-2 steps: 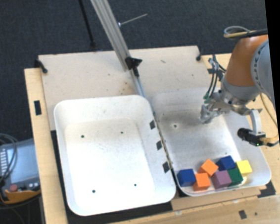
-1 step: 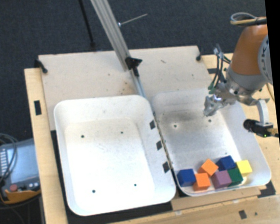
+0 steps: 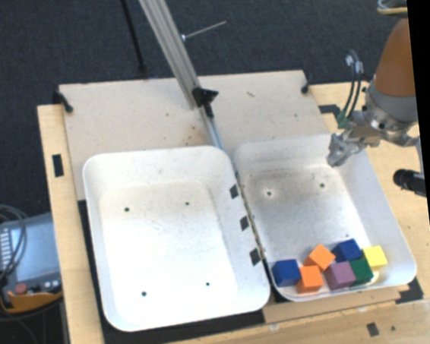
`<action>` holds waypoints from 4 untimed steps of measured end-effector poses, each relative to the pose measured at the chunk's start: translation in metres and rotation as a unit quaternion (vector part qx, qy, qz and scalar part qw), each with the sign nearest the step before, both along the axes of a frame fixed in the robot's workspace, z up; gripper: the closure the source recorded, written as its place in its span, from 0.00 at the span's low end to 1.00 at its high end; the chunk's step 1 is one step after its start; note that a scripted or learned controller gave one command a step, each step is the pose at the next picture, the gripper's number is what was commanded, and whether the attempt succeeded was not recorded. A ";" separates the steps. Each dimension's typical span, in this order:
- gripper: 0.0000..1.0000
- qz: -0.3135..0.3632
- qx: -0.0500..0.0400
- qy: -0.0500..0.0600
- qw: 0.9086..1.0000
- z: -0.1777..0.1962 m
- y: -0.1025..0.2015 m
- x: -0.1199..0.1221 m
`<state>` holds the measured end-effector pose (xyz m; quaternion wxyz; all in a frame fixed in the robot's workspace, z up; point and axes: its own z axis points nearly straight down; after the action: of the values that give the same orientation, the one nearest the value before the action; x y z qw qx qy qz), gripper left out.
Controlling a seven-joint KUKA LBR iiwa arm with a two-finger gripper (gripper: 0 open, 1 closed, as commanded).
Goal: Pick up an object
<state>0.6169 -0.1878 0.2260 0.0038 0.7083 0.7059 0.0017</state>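
Several small blocks lie clustered in the near corner of the right bin (image 3: 370,189): a blue block (image 3: 286,271), two orange blocks (image 3: 321,255) (image 3: 310,276), a purple block (image 3: 339,275), a second blue one (image 3: 348,250), a green block (image 3: 361,269) and a yellow block (image 3: 375,257). My gripper (image 3: 337,151) hangs over the far right edge of that bin, well away from the blocks. The arm with its orange band (image 3: 396,64) comes in from the right.
The left bin (image 3: 98,218) sits beside the right one. A slanted metal rail (image 3: 175,49) crosses the back board toward the gap between the bins. A device with cables (image 3: 22,260) sits off the bench at the left.
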 end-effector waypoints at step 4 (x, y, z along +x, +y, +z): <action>1.00 0.005 0.002 0.006 1.000 0.025 0.173 0.008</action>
<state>0.6250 -0.0152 0.2515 -0.0016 0.7049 0.7093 -0.0008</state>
